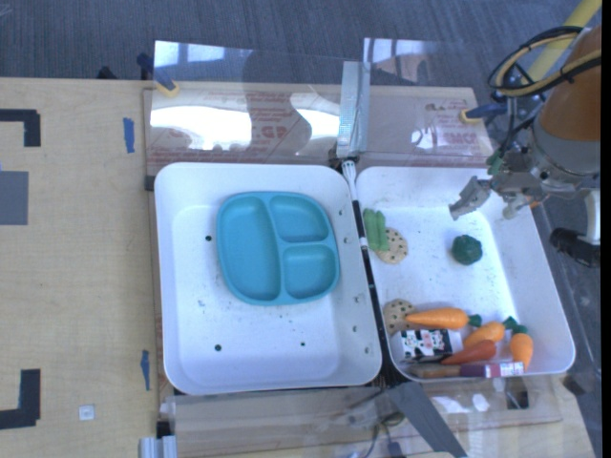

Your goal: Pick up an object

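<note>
Left bin (181, 284) holds blue divided plate (278, 247). Right bin (549, 299) holds green lump (467, 249), cookies, carrots (449, 319). Pincer (491, 201) fingers spread apart, holding nothing, hovering just above-right of green lump.

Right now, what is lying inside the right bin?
Inside the right bin: a dark green ball, a green pickle partly on a cookie, another cookie, carrots, and a crowded pile at the front edge; what lies under it is covered.

Blue divided plate (278, 247) lies in left bin (181, 284).
</note>
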`<state>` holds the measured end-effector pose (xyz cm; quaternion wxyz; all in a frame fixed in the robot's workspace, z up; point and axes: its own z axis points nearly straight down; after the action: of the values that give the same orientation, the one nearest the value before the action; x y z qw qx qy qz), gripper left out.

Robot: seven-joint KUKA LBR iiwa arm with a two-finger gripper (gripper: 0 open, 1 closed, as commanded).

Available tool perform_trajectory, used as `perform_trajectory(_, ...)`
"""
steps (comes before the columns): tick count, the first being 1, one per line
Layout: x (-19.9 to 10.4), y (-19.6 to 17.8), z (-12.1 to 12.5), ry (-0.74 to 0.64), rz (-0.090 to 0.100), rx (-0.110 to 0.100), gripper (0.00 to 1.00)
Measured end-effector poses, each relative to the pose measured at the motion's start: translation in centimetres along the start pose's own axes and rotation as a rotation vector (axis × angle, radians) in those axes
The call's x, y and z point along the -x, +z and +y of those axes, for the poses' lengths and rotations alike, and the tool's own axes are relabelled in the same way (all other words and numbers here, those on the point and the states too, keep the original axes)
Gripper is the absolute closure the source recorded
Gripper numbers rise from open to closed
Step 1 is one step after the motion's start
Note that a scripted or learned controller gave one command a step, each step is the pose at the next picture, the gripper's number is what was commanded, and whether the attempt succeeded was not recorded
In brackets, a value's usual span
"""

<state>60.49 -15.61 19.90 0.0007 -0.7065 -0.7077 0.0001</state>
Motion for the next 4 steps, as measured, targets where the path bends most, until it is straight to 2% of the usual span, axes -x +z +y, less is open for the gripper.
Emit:
perform_trajectory(1, 3.5, 11.1, 1.5, -0.043, -0.003, 0.008, 0.00)
perform_trajectory(2, 0.6, 8.4, -0.1, 0.424, 0.000, 0.002, 0.00)
perform_trajectory(3, 3.7, 11.3, -2.7, 0.132, 0.001, 0.002, 0.00)
perform_trajectory(4, 5.1, 4.8, -1.4, 0.154, -0.003, 0.008, 0.00)
